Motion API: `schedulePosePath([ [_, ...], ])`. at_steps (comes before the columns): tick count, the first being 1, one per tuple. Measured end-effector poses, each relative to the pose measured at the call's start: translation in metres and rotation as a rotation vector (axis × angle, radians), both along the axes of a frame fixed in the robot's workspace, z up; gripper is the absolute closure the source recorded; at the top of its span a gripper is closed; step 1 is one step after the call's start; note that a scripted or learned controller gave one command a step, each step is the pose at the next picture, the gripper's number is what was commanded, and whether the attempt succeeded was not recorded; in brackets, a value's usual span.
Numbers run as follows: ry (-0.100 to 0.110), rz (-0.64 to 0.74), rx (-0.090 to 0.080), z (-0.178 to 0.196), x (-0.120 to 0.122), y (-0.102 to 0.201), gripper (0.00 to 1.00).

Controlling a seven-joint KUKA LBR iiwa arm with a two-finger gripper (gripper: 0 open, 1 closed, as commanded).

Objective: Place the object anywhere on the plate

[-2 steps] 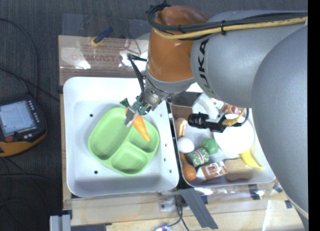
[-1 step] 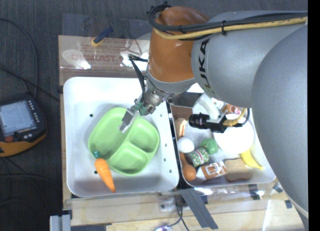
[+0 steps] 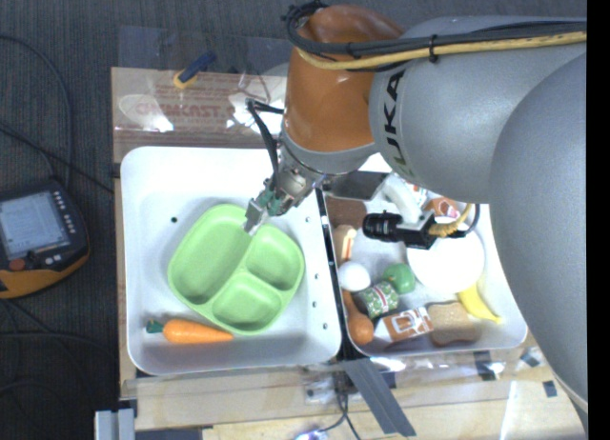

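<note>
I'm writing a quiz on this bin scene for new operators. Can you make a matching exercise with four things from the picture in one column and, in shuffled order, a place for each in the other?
Things:
1. green plate
2. carrot
3. gripper
4. banana

Places:
A. right bin, near its right wall
B. over the plate's upper right rim
C. middle of the left bin
D. left bin's floor, beside the plate's lower left edge

Pairs: 1-C, 2-D, 3-B, 4-A
</note>
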State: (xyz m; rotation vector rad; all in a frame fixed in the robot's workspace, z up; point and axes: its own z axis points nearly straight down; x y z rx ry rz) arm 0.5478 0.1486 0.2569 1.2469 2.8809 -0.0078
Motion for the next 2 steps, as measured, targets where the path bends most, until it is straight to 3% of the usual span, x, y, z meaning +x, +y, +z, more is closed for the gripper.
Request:
schedulePosePath([
  [1,0.002,-0.061,0.002,-0.008,0.005,0.003,1.00],
  [2,-0.002,0.217,0.003,0.031,0.020,-0.041,1.00],
])
